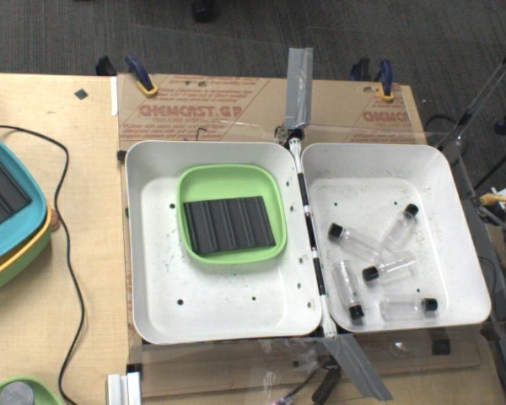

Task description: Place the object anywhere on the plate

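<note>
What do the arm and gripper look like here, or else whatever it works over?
I see its workspace: two shallow white bins, a green square plate holding a dark ribbed slab in the left, clear black-capped vials in the right.

— Left bin (152,302)?
— Holds plate (231,184), toward twelve o'clock; ridged slab (231,224) on it.
— Right bin (455,226)?
— At three o'clock of left; vials (379,268) scattered inside, mostly toward six o'clock.
</note>
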Robot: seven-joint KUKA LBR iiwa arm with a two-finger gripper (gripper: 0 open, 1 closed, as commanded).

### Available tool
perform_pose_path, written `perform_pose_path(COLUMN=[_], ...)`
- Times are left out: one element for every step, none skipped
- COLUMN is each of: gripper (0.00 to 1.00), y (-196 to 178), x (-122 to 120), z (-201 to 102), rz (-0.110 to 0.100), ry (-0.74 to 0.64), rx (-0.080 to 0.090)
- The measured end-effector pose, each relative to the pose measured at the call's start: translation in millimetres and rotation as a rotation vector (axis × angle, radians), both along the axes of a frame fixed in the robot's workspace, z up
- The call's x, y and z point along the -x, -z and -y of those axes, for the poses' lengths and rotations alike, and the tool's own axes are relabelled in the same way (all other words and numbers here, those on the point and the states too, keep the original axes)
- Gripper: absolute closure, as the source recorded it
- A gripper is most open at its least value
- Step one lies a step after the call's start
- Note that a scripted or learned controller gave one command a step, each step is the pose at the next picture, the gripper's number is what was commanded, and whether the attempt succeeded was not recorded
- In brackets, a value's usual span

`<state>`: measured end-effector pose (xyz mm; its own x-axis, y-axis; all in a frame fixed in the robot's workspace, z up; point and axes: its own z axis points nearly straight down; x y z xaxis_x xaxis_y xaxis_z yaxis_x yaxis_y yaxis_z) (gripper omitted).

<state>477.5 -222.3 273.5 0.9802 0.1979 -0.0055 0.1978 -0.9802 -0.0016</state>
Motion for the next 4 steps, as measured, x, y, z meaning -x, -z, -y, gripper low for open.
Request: perform_pose_path(gripper=[0.0,0.0,0.0,0.0], y=[26.6,27.2,27.1,44.2], x=[0.6,0.6,0.6,0.9], z=[-0.1,0.1,0.2,-0.3], rz=[-0.001,0.0,0.001,-0.001], ry=[0.0,0.001,0.002,0.001], rx=[-0.001,-0.001,-0.001,-0.001])
